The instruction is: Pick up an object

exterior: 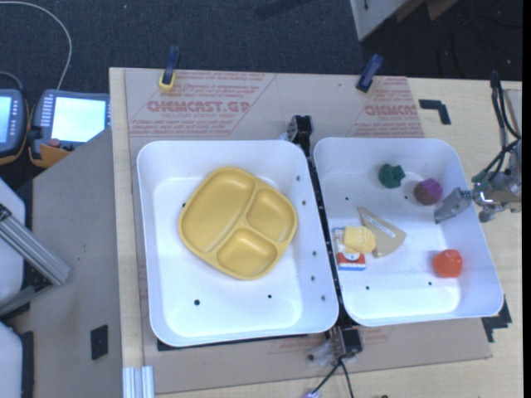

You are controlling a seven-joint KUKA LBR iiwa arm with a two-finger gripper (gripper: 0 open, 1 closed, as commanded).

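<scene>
From the fixed overhead camera we look down on two shallow white bins set side by side on a board printed with red lettering. The left bin [158, 247] holds a yellow divided plate [238, 221], turned at an angle, its three compartments facing up; it lies toward the upper middle of the bin floor and touches no wall.

The right bin [398, 301] carries the small things. We see a green object [391, 174] near the far wall, a purple ball [428, 191] just beside it toward the right, and an orange-red object [447, 263] near the right wall, well apart from the rest. Near the left wall lies a cluster: a yellow piece [360, 238] resting on a small red, white and blue box [351, 259], with a flat tan wedge [385, 232] touching them on the right.

The gripper [452, 206] comes in at the right rim of this bin, beside the purple ball and above the orange-red object. It appears to hold nothing, but it is small and blurred, so we cannot tell whether its fingers are spread or pressed together. Behind it a tangle of cables runs off the right edge.

Two clamps, one yellow and blue [169, 71], one blue [369, 72], grip the board's far edge.
</scene>
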